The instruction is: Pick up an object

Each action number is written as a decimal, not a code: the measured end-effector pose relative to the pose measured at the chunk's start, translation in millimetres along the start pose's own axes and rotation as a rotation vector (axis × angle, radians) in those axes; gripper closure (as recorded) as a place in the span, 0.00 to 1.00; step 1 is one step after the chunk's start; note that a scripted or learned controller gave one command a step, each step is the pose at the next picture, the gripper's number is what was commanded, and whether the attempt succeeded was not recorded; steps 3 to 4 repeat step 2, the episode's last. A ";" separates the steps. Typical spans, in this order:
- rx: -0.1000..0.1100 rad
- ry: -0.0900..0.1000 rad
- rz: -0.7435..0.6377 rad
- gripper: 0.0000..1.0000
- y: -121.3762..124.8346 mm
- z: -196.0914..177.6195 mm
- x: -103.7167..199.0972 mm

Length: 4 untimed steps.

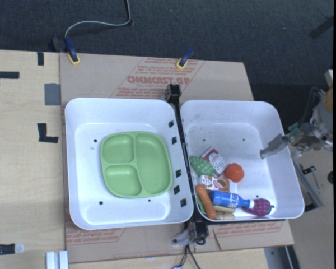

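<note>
I see the gripper (pixel 273 148) over the right bin's (pixel 269 116) right edge, holding nothing; I cannot tell how its jaws stand. The objects sit heaped in that bin's near left corner: an orange ball (pixel 234 172), a blue bottle (pixel 231 199), a carrot (pixel 205 201). The left bin (pixel 84 114) holds a green divided plate (pixel 136 164).

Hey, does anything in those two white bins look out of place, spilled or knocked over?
Nothing looks spilled or broken. The green divided plate lies flat in the left bin. In the right bin the toys are heaped in the near left corner: the blue bottle lies on its side, beside the carrot, orange ball and purple piece.
</note>
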<state>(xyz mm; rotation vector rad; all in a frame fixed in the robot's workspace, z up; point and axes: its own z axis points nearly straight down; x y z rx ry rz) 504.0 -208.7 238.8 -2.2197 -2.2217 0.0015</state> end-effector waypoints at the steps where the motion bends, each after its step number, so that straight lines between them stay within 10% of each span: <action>1: -0.004 0.001 -0.001 0.00 0.0 152.6 58.9; 2: -0.005 -0.002 0.001 1.00 0.1 142.8 57.4; 4: -0.005 -0.002 0.001 1.00 0.1 142.8 57.4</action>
